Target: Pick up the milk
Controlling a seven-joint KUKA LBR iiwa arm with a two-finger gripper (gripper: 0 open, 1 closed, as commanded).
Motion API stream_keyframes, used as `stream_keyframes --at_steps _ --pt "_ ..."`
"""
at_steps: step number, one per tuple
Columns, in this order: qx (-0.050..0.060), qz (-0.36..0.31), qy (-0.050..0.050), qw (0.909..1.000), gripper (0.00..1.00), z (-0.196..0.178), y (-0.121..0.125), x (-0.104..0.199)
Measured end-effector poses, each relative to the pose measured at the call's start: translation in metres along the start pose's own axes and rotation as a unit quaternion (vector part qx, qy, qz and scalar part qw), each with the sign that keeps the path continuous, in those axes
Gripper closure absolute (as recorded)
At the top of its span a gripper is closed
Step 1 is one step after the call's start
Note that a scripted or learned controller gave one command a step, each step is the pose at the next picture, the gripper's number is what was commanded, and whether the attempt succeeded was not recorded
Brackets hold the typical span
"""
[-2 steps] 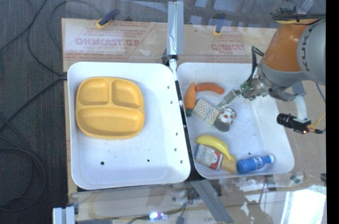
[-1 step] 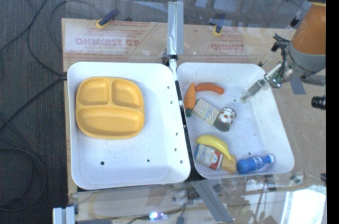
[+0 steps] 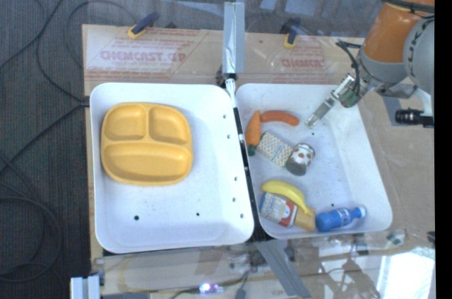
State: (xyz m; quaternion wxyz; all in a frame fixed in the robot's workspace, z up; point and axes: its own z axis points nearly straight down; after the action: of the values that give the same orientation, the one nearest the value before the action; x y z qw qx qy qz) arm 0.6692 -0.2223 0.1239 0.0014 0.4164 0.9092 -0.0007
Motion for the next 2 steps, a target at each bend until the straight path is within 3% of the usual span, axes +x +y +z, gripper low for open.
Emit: stream_keyframes --at_steps 1,2 --pt "0.000 -0.044 -0.001 0.9990 0.00 -0.038 -0.005 0.003" --pt "-0.002 -0.246 -0.001 0.9692 0.00 -0.124 -0.005 0.004"
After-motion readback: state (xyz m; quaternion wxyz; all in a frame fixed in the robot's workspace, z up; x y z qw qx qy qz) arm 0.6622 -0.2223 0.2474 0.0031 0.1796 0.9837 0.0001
